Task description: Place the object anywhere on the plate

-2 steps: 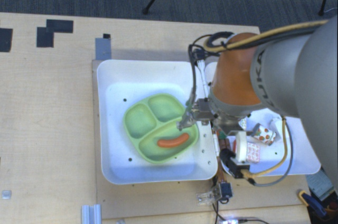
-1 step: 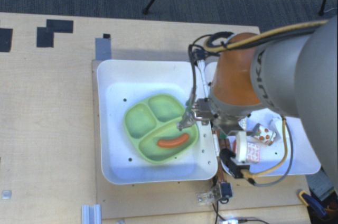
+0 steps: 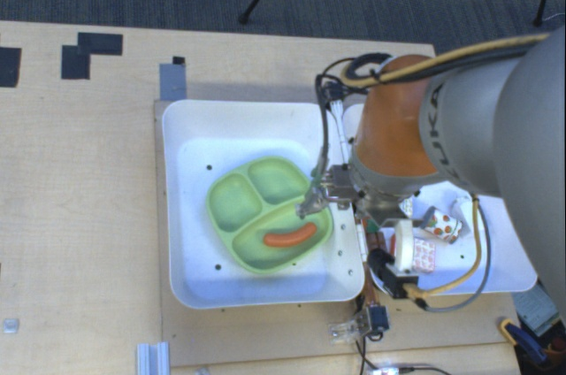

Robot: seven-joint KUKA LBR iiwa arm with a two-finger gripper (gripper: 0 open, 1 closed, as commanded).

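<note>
No legible text, label, brand or number anywhere. Dark letter-like marks on the grey curved casing of the arm (image 3: 435, 127), beside the orange band, too cut off to read. Red printing on the small white cup-like container (image 3: 417, 254) in the right bin, too blurred to make out.
</note>
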